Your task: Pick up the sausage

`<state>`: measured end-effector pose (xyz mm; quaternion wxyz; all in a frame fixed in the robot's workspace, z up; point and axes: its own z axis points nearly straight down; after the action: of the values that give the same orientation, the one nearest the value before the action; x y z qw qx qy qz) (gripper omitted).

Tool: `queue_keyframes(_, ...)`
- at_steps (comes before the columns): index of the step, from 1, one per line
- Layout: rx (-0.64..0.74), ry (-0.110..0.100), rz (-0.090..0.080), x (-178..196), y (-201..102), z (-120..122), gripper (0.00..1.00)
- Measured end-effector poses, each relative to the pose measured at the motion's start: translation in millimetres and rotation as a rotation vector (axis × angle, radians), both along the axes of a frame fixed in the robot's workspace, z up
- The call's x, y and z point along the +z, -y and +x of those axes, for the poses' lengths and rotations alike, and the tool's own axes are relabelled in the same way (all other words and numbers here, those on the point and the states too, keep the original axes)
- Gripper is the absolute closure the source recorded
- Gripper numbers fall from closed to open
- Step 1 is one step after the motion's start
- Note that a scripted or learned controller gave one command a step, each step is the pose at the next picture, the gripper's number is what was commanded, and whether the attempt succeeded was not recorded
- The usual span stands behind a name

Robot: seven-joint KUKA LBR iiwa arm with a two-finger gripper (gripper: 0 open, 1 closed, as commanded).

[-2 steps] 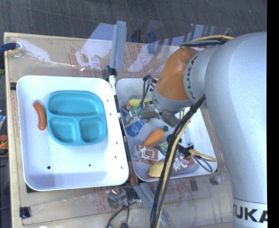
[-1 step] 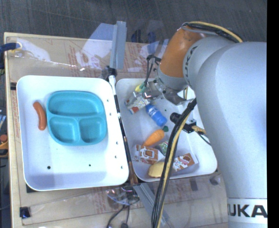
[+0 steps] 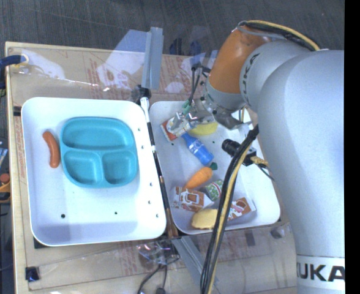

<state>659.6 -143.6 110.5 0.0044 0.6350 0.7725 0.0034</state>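
Sausage (image 3: 52, 148): it lies in the left bin (image 3: 39, 216), far across from the tool (image 3: 186, 120), in the other bin from the one the tool works over. It rests lengthwise on the white floor, just beside the left edge of the blue divided plate (image 3: 99, 150), with nothing gripping or touching it.

Tool position: over the upper part of the right bin (image 3: 272, 208), close to the divider between the two bins, below the orange band (image 3: 232, 63) of the grey arm (image 3: 296, 133). Whether the tool is spread or closed cannot be told from the camera view, as the tip is small and merges with the items under it. No item is seen clamped in it.

Items at the tool: a red-and-white packet (image 3: 171, 127) lies directly at the tip; contact cannot be confirmed. A yellow object (image 3: 204, 128) sits just beside the tool on the arm's side.

Items further from the tool, toward the near end of the right bin: a blue bottle (image 3: 199, 149), then an orange carrot (image 3: 199, 177), then a brown-and-white carton (image 3: 189, 198) and a yellow lemon-like piece (image 3: 204, 219). A black cable (image 3: 226, 188) hangs from the arm across this bin. Both bins rest on the counter (image 3: 76, 72).
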Motion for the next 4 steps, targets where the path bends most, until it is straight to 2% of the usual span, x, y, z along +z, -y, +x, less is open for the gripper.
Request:
queue_keyframes(1, 0.0, -0.011, 0.001, -6.6, -0.5, -3.2, 0.0)
queue_keyframes(2, 0.015, -0.009, -0.011, -15.8, -35.6, -2.8, 0.0)
queue_keyframes(3, -0.002, -0.01, -0.003, -17.1, -31.1, -2.3, 0.0)
queue_keyframes(4, 0.028, -0.013, -0.002, -18.5, -28.1, -34.4, 0.0)
